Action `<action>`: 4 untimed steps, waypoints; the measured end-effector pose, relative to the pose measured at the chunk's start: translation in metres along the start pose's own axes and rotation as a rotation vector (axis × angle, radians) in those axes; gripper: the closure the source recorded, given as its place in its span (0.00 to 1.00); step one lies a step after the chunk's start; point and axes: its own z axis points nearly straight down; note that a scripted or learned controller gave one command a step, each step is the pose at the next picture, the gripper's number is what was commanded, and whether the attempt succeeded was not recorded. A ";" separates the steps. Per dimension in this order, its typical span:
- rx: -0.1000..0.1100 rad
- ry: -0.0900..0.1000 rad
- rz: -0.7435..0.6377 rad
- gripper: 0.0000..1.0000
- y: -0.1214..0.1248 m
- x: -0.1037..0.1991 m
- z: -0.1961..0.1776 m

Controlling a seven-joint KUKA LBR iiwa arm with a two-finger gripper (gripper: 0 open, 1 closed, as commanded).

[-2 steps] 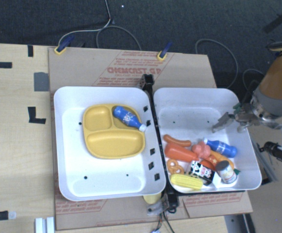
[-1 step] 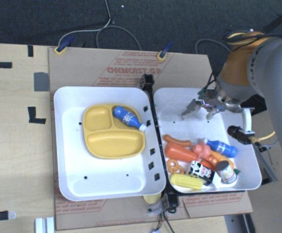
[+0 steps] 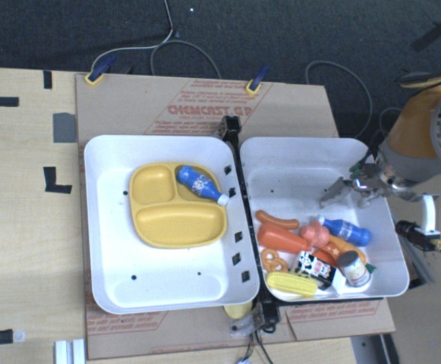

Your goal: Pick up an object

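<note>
Arm (image 3: 417, 131): reaches in from the right, orange band above the wrist, over the right bin's far right part.
End effector (image 3: 341, 190): low over the bare far floor of the right bin, fingers spread apart, nothing between them.
Right bin (image 3: 296, 154): white; its objects are heaped along the near side.
Heap: a hot dog (image 3: 277, 221) and a carrot (image 3: 282, 240) at the left, a pretzel (image 3: 272, 262) and a corn cob (image 3: 292, 283) at the near edge, a blue bottle (image 3: 346, 230) at the right, a small jar (image 3: 354, 270) in the near right corner.
Left bin (image 3: 110, 226): white, holds a yellow divided plate (image 3: 176, 217).
Second bottle (image 3: 200, 183): blue, lies on the plate's far right compartment.
Counter (image 3: 23, 226): light wood, with cardboard (image 3: 197, 108) under both bins.
</note>
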 end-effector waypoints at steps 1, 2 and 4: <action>-0.009 0.002 -0.014 0.00 0.097 0.036 0.035; -0.002 0.001 -0.001 0.00 0.014 0.001 -0.002; -0.008 0.001 -0.012 1.00 0.087 0.022 0.038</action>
